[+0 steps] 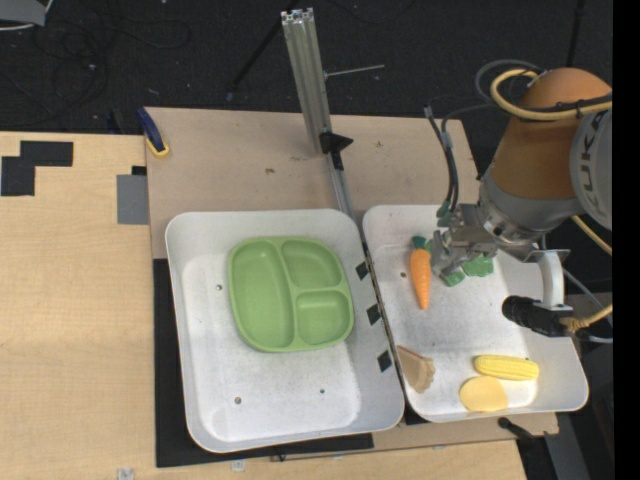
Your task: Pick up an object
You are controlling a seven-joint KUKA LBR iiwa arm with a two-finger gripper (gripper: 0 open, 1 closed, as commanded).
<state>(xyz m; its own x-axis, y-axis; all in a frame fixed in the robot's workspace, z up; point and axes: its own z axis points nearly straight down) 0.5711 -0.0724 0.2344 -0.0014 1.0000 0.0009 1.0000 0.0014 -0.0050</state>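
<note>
Gripper [462,258] is hovering over the right bin [560,393], its opening state indeterminable. Carrot [421,278] is lying at its 9 o'clock, green object [482,267] just beneath.

Tan table [240,158] with two shallow white bins sitting right on it, left bin [190,368] and right bin [560,388], basically touching.

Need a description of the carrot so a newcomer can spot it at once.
Look at the right-hand white bin, the one the grey arm reaches into. Near its upper left, just left of the gripper and the green item under it, lies the carrot. It is the only orange, tapered piece there, green top pointing away and tip pointing toward the camera; the yellow pieces sit at the bin's near edge.
</note>
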